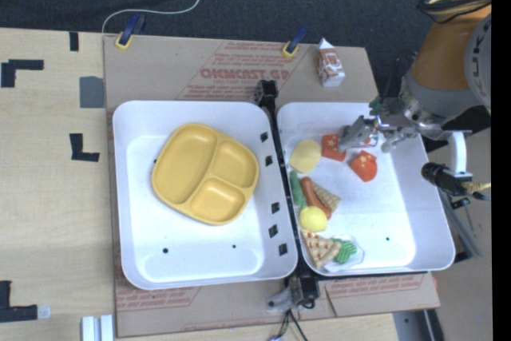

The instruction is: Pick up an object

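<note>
The right bin (399,235) holds toy food: a pale yellow round piece (305,155), a red piece (333,147), a second red piece (364,164), a carrot-and-sandwich cluster (313,194), a yellow lemon (313,219) and a waffle with green leaf (327,250). My gripper (361,135) hangs over the upper middle of this bin, between the two red pieces and just above them. Its fingers look spread, with nothing held between them.
The left bin (136,251) carries a yellow divided plate (204,172). A small carton (330,65) lies on the cardboard behind the right bin. Blue and yellow clamps (126,36) sit at the cardboard's far edge. The arm's grey body (447,68) looms at the right.
</note>
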